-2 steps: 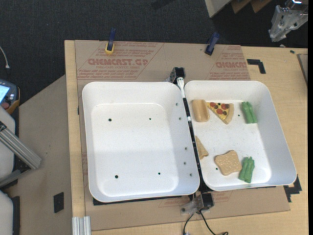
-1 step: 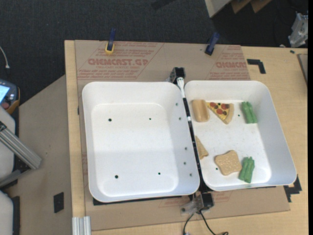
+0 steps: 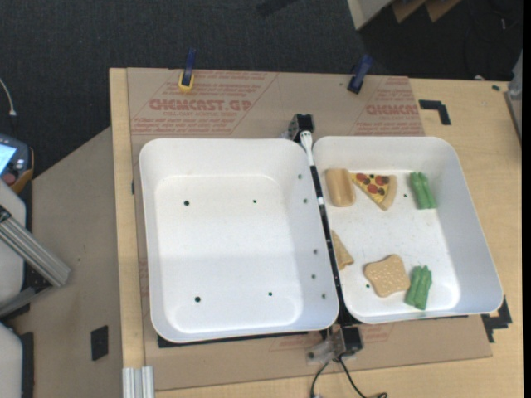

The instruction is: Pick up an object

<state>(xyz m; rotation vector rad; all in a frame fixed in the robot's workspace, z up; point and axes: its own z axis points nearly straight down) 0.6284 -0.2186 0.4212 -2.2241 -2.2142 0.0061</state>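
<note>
The right bin (image 3: 465, 222) holds several toy foods. A tan bread roll (image 3: 338, 186) lies near its upper left, with a pizza slice (image 3: 375, 187) right beside it. A green vegetable (image 3: 422, 190) lies further right. Near the front sit a toast slice (image 3: 387, 275) and a second green vegetable (image 3: 418, 287) touching its right side. A small tan wedge (image 3: 340, 251) rests against the bin's left wall.
The left bin (image 3: 224, 239) stands beside the right one, their rims meeting along a black divider (image 3: 319, 214). Both sit on a brown board (image 3: 249, 98) held by a yellow clamp (image 3: 187, 78) and a blue clamp (image 3: 360, 75). Cables (image 3: 336, 355) trail at the front.
</note>
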